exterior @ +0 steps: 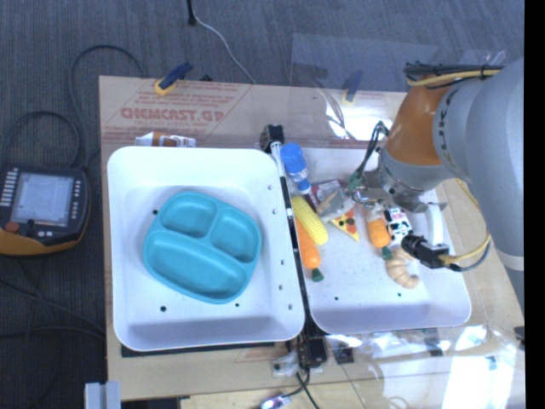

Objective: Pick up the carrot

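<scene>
The carrot [308, 247] is orange with a green end and lies along the left wall of the right bin [443, 309], just below a yellow corn cob [307, 217]. My gripper [370, 197] hangs low over the upper middle of that bin, under the orange-banded wrist [415, 135]. It is to the right of the carrot and well apart from it. A short orange piece [378, 230] lies right below the gripper.
Around the gripper lie a pizza slice [344, 224], a black-and-white toy [397, 221], a croissant [401, 269] and a blue bottle [295, 167]. The left bin [128, 313] holds a blue divided plate [203, 244]. A teach pendant [41, 207] sits far left.
</scene>
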`<state>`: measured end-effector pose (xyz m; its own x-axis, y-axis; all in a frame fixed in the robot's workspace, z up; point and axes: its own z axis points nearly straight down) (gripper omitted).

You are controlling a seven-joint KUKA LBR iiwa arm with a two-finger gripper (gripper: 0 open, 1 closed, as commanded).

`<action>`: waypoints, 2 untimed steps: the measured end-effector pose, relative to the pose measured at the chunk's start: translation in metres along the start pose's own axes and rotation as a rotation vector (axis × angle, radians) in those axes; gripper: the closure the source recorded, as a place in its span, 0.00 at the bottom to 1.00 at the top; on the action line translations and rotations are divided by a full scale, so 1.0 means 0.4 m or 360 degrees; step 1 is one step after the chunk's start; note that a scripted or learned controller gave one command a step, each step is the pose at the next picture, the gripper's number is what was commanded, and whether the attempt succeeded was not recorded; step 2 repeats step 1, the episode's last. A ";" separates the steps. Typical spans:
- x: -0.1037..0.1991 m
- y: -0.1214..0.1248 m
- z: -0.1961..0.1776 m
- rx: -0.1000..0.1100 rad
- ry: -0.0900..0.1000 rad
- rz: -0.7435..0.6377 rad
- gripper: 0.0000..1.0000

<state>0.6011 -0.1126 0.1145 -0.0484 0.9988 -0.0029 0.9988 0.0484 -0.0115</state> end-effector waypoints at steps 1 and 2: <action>-0.096 -0.094 0.061 -0.0038 0.0001 -0.0190 0.00; -0.096 -0.094 0.061 -0.0038 0.0001 -0.0190 0.00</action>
